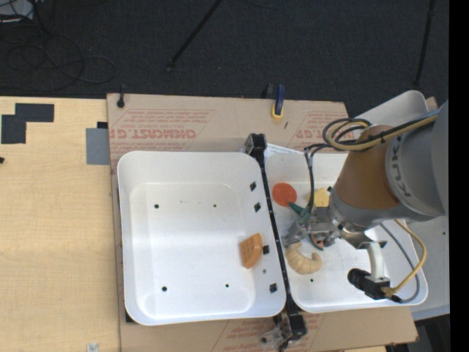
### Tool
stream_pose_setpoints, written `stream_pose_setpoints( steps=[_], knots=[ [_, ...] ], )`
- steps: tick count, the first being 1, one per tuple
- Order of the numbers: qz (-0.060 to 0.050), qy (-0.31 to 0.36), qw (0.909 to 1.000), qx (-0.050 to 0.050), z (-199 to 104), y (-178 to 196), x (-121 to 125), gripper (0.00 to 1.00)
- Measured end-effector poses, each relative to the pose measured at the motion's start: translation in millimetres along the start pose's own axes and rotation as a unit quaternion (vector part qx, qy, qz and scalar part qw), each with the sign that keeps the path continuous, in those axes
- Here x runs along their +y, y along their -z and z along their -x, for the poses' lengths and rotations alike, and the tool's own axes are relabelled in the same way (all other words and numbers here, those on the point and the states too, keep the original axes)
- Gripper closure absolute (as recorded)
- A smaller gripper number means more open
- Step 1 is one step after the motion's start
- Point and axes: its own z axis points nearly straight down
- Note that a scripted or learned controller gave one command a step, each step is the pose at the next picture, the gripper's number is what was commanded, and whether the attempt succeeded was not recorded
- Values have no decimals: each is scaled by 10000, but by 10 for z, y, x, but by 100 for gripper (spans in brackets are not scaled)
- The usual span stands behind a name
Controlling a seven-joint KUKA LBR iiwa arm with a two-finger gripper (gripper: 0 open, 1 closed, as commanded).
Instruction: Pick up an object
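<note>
My gripper reaches down into the right bin, near its left wall. Just below it lies a pale beige, croissant-shaped piece, very close to the gripper's tip; whether they touch I cannot tell. A red disc lies farther back in the same bin, a yellow block to its right, and a small green item sits between them and the gripper. The left bin holds an orange-brown chunk near its right wall.
The grey arm with its orange band covers the middle and back of the right bin. A black divider rail runs between the bins. Both bins rest on a cardboard sheet on the wooden bench.
</note>
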Motion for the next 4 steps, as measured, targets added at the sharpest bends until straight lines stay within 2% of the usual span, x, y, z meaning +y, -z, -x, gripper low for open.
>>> stream_pose_setpoints(
  steps=[1, 2, 3, 4],
  knots=[
    [46, -18, 10000, -8, 515, -56, -477, 0],
    [82, 21, 10000, -5, 261, -41, 211, 0],
    [86, -1, 10000, -26, 922, -27, 698, 0],
    [66, 23, 10000, -8, 410, -31, 856, 0]
  ],
)
